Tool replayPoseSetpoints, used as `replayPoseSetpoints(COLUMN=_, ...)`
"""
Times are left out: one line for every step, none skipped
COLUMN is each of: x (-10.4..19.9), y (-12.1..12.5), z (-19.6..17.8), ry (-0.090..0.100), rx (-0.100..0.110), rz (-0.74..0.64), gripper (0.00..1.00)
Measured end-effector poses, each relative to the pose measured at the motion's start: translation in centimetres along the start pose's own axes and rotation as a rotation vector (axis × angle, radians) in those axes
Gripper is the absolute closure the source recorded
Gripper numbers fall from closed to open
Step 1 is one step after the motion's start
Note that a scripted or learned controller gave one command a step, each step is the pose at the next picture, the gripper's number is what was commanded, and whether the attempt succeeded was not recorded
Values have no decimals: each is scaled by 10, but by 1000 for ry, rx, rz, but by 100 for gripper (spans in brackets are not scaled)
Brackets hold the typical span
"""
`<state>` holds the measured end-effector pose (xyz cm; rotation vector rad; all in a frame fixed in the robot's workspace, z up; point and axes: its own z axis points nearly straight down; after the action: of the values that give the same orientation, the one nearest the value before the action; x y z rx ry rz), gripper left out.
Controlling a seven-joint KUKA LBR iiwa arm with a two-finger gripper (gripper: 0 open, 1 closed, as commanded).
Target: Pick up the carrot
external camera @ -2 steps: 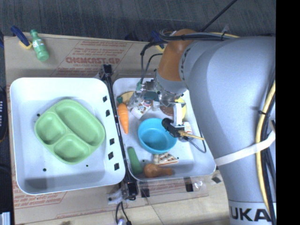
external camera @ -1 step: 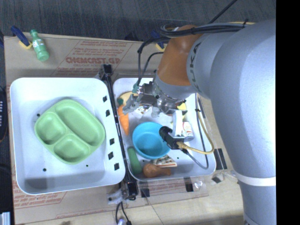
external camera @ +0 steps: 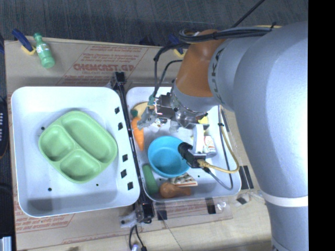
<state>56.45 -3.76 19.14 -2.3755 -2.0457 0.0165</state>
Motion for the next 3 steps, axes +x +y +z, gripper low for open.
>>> replayPoseSetpoints(x=-59, y=8, z=101, ry=-1, rx=2, rz=38, gripper=0)
replayPoseSetpoints(x=-48, y=51, z=99, ry=1, rx=-2, rz=180, gripper=0)
replayPoseSetpoints(x=-49, y=51, z=87, ry=0, rx=2, rz=170, gripper=100)
